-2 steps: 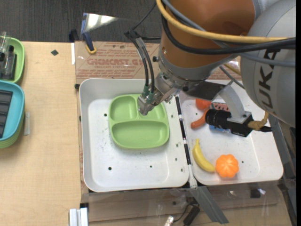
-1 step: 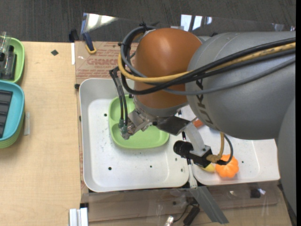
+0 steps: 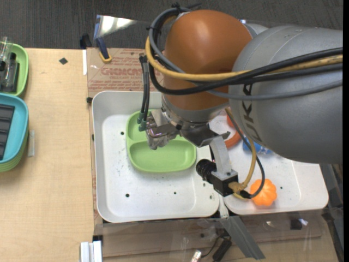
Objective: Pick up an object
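Gripper [image 3: 157, 135] low over green tray [image 3: 163, 156] in left bin [image 3: 109, 162]; whether its tips touch tray, cannot tell. Finger spread: cannot tell, wrist hides it. Orange ball [image 3: 264, 192] in right bin [image 3: 305, 192], well right of fingers.

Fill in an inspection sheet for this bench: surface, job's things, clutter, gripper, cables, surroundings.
Surface: two shallow white bins side by side on a wooden bench.
Job's things: light green plastic dish in the left bin; small orange ball-like object in the right bin.
Clutter: brown cardboard sheet behind the bins.
Gripper: metal gripper over the dish.
Cables: yellow and black cables loop around the arm.
Surroundings: green and blue trays at left.
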{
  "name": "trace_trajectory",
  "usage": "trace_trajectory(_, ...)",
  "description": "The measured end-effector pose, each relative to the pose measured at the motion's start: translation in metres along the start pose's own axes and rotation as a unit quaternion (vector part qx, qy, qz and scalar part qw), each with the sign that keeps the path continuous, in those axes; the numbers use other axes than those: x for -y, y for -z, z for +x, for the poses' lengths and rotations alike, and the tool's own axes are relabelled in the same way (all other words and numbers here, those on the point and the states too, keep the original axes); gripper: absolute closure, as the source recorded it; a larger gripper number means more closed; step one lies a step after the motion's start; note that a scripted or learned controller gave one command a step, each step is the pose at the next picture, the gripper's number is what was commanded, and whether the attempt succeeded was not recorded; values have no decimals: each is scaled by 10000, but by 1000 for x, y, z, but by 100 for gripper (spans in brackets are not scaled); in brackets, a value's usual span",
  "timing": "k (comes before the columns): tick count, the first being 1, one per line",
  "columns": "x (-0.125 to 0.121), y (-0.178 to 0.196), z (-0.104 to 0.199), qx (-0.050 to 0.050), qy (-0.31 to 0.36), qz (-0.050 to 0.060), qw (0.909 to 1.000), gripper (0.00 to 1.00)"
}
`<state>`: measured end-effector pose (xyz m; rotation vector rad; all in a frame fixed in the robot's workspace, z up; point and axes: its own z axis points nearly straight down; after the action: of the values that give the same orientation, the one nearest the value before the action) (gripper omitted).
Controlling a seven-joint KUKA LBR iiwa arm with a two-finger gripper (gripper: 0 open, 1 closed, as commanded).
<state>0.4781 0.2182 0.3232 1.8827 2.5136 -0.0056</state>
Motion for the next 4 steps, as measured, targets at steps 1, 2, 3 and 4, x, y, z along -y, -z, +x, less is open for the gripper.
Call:
trace_trajectory(1, 1, -29, -3, 7, -2277, 20, 9737, 100)
trace_trajectory(2, -3, 94, 9, 2, -1782, 8, 9840, 100)
trace_trajectory(3, -13, -54, 6, 4, -2403, 21, 9707, 100)
trace_trajectory(4, -3, 55, 10, 1, -1428, 7, 9897, 100)
